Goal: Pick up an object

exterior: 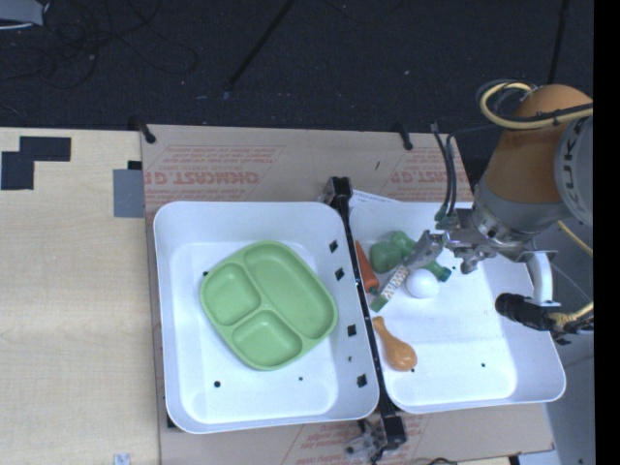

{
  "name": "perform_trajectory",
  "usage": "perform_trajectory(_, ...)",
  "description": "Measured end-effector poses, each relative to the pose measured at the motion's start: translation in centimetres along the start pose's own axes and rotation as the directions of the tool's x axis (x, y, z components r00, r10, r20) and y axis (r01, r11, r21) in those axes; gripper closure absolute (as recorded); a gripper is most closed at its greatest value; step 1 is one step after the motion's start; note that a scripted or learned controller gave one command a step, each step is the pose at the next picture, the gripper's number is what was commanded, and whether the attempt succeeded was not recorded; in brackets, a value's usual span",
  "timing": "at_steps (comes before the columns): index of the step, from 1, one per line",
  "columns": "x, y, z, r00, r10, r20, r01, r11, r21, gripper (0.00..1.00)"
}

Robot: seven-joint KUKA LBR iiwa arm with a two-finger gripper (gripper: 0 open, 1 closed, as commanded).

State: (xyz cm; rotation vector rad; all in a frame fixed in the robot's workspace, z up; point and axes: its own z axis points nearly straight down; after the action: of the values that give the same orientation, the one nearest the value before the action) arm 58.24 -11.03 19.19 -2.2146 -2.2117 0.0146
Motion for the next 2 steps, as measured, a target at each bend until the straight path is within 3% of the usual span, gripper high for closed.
perform_trajectory(1,0.0,0.2,-0.8,1.000,-0.002,0.001,0.002,1.000,-0.011,0.00)
perform_trajectory(2,-0.3,0.9,4.9,1.000,-0.002,0.001,0.002,1.000,-0.013,0.00)
